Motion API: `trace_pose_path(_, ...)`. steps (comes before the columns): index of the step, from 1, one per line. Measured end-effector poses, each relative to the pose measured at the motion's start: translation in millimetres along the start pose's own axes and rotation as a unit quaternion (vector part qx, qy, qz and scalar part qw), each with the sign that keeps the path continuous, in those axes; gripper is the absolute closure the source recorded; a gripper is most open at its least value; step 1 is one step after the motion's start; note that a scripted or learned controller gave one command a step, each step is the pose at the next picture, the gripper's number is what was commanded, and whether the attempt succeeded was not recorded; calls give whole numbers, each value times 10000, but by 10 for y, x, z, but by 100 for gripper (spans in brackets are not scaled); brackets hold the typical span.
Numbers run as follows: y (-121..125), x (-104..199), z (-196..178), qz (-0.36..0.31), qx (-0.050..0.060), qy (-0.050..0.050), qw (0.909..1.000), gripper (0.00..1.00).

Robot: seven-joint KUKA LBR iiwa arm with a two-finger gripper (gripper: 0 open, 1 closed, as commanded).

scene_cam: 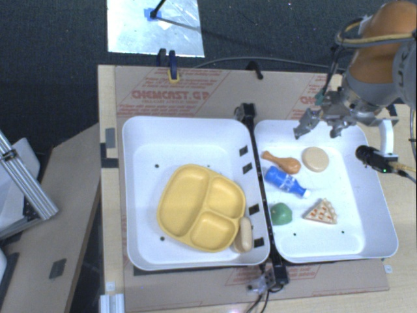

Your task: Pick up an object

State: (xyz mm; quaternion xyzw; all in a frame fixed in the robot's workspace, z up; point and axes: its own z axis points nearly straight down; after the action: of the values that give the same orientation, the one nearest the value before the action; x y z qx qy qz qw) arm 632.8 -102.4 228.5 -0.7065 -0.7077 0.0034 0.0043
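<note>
- gripper (pixel 320 126): hangs above the far edge of the right bin (pixel 365 240), its two fingers spread apart with nothing between them; the arm (pixel 381 44) reaches in from the right, so the tool sits over the far part of this bin rather than the left one.
- candidate objects, all lying loose on the right bin's floor and apart from one another: a drumstick (pixel 282 161) just near of the gripper; a round tan disc (pixel 315 159) beside it to the right; a blue bottle (pixel 285 180) lying on its side near the divider; a green lump (pixel 281 213) nearer still; a pizza slice (pixel 320 211) to its right.
- left bin (pixel 150 142): bears a yellow divided tray (pixel 202 207), with a pale bread roll (pixel 245 234) resting against the tray's near right edge.
- reading of the stage: no object is lifted yet; the spread fingers and raised pose suit an approach from above.
- likely target: the drumstick or the disc, being closest beneath the fingers, though which is meant cannot be told.
- risk: the drumstick's slim, rounded form may slip if grasped off-centre.
</note>
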Motion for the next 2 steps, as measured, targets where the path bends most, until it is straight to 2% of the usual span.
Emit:
trace_pose_path(1, 23, 2, -77, -9, -62, -6, 10000, 0)
trace_pose_path(2, 40, -33, 341, 1, -49, -9, 10000, 0)
